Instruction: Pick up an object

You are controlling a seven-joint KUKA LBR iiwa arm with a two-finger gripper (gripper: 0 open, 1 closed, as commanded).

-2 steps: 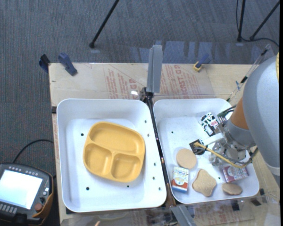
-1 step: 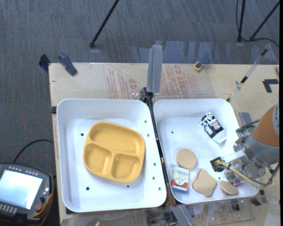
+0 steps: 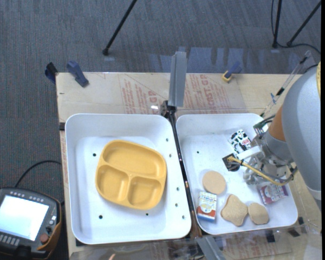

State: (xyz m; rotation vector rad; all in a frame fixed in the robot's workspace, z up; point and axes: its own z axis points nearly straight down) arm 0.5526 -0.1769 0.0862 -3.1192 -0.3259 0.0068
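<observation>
1. A small pink-and-white packet lay near the right wall of the right bin, closest of all the loose things to the gripper.
2. The gripper hung low over that bin, just above the packet's upper edge. From this angle I could not tell whether it was open or closed, and nothing could be seen held in it.
3. The grey arm entered from the right, its bulk covering the bin's right rim.
4. A black-and-white patterned item lay in the bin's far part, up and left of the gripper.
5. A round tan disc lay near the bin's middle, well apart from the packet.
6. Along the near wall sat three things in a row: a small white carton with red and yellow print, a tan toast-shaped piece just beside it, and a smaller tan lump touching or nearly touching that piece.
7. The left bin held a yellow divided plate lying flat near its middle.
8. A teach pendant with a lit screen sat at the lower left, off the bench.
</observation>
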